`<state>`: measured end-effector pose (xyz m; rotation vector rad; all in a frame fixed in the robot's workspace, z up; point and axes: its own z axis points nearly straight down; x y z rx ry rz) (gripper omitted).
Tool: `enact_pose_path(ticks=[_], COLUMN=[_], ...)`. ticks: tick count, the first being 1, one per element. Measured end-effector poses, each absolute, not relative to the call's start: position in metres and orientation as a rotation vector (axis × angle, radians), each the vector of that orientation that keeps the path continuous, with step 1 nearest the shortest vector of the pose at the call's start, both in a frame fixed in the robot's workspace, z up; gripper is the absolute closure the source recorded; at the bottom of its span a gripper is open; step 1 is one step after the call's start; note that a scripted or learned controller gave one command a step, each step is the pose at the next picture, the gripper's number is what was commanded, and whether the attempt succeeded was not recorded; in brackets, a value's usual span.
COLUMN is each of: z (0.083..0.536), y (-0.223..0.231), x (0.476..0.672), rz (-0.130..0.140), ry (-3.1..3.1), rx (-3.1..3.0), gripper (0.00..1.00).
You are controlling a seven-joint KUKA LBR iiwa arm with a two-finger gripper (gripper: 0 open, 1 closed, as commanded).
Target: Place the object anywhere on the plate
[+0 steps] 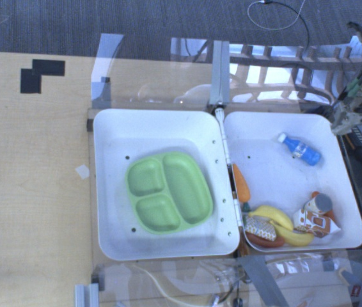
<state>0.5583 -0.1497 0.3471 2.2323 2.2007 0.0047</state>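
- Camera view: we see a green plate with three compartments, lying in the left bin.
- In the right bin we see a blue bottle, carrot, banana, hot dog and carton.
- We cannot make out the arm or its gripper.

My counter is pale wood. Two shallow white bins sit directly on it, side by side, their inner rims touching: the left bin and the right bin. Blocky black marks show on the wood at the far left corner, well apart from the bins. A small pale scrap lies just beside the left bin.
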Motion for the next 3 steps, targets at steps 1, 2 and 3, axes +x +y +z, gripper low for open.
enact_pose_path(ticks=[1,2,3], z=[0.25,0.28,0.204], y=[-0.096,-0.05,-0.011], x=[0.498,0.518,0.487], rz=[0.003,0.004,0.001], ry=[2.032,1.76,1.616], rx=[2.393,2.6,2.694], gripper=[1.0,1.0,1.0])
